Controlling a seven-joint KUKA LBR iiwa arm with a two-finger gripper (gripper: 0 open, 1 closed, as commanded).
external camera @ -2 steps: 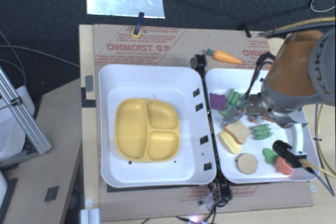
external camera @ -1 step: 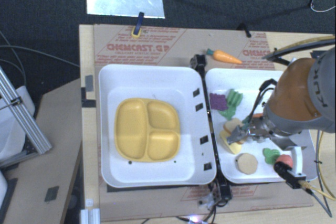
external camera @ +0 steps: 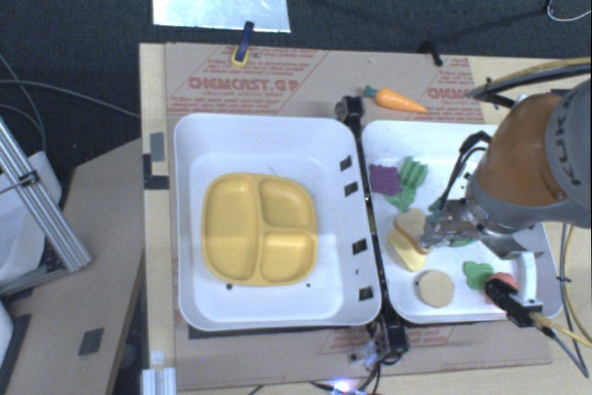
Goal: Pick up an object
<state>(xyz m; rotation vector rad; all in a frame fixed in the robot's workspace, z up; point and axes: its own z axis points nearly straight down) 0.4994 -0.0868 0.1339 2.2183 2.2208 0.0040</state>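
Down in the right bin [external camera: 555, 291], jaws [external camera: 435, 234] touch the sandwich [external camera: 407, 240]; grip unclear.

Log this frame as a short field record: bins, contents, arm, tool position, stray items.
left bin: yellow divided plate
right bin: purple piece, green piece, sandwich-like piece, round cookie, small green and red pieces at lower right
tool: low over sandwich-like piece
outside bins: carrot on board behind right bin

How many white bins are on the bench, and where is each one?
2. The left bin holds a yellow divided plate. The right bin holds toy food, with the gripper low over it.
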